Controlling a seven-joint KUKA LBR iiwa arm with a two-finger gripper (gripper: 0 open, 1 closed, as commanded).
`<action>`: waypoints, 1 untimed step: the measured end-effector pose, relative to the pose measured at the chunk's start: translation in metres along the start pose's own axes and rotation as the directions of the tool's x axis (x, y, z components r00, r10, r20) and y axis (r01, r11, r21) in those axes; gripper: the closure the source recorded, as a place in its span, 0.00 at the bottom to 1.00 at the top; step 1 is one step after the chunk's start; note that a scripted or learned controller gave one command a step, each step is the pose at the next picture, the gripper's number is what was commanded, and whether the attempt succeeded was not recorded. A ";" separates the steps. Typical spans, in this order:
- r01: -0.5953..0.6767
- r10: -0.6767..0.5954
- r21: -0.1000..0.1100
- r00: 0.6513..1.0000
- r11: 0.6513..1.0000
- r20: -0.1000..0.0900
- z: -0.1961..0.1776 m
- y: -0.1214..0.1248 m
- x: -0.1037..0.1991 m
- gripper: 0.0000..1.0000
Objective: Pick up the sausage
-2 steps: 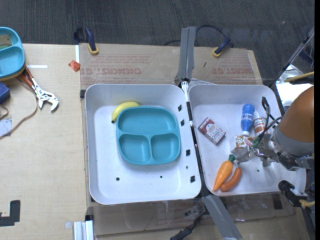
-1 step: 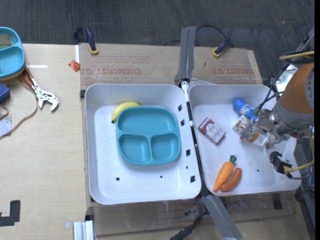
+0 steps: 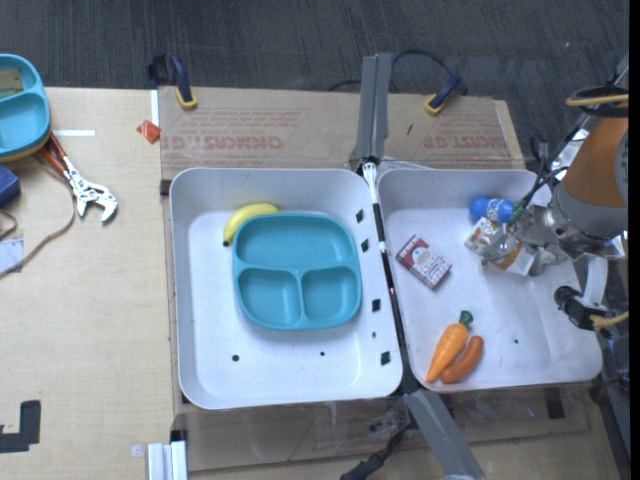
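The bench carries two shallow white bins side by side. The left bin (image 3: 200,268) contains a teal divided plate (image 3: 297,270) with three compartments, lying flat near the bin's middle. A yellow banana (image 3: 246,216) lies at the plate's upper-left edge, partly hidden behind the plate's rim.

The right bin (image 3: 520,363) contains several items. The sausage (image 3: 466,360), reddish-orange, lies near the bin's front edge, touching an orange toy carrot (image 3: 448,348) with a green top; the two lie side by side at a slant, the sausage on the right. A small red-and-white printed packet (image 3: 423,262) lies flat toward the bin's left side, well apart from the sausage. A blue object (image 3: 489,208) sits near the bin's rear right, just beside a crumpled cluster of brownish and white material (image 3: 497,244).

The arm (image 3: 598,178) enters from the right. The gripper (image 3: 528,230) sits over the rear right of the right bin, at the crumpled cluster and well apart from the sausage. Whether it is released or clenched cannot be told.

Outside the bins, an adjustable wrench (image 3: 88,194) lies on the cardboard surface at left, near a second teal dish (image 3: 20,103) at the frame's edge.
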State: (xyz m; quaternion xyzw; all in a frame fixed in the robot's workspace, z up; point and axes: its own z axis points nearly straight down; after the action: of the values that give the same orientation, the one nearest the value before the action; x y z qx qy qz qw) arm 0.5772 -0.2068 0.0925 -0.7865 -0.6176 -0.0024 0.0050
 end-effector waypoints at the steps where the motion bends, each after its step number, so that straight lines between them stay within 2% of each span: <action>1: 0.001 -0.001 0.001 1.000 1.000 0.005 -0.009 0.000 -0.002 1.00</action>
State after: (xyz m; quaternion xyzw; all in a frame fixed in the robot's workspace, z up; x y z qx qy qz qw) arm 0.5765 -0.2085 0.1014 -0.7862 -0.6180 -0.0003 0.0038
